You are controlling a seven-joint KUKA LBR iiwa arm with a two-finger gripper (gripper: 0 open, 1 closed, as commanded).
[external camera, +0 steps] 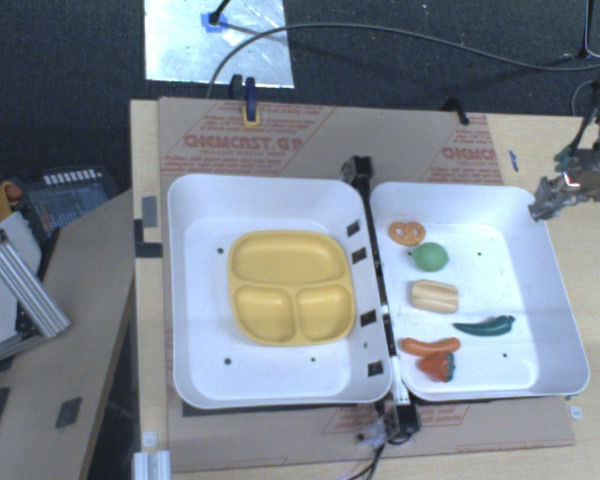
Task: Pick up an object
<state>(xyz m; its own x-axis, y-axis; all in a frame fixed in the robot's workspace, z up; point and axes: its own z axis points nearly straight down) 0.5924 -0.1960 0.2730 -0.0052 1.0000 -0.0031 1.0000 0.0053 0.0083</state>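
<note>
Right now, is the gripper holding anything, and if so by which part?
Nothing held. The gripper sits at the right bin's upper right corner, apart from the food items; nearest is the green ball.

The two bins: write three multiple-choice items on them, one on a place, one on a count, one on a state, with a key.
1. Where does the yellow tray lie?
A. in the left bin
B. in the right bin
C. on the bench outside both bins

2. How many compartments does that tray have?
A. two
B. three
C. five

3. Where is the gripper relative to the right bin?
A. down among the food items
B. at the bin's far right corner, apart from the food
C. over the tray

Key: 1 A, the tray sits in the left bin. 2 B, one wide section and two smaller ones. 3 B, it sits by that corner, away from the green ball and the bread roll.
</note>
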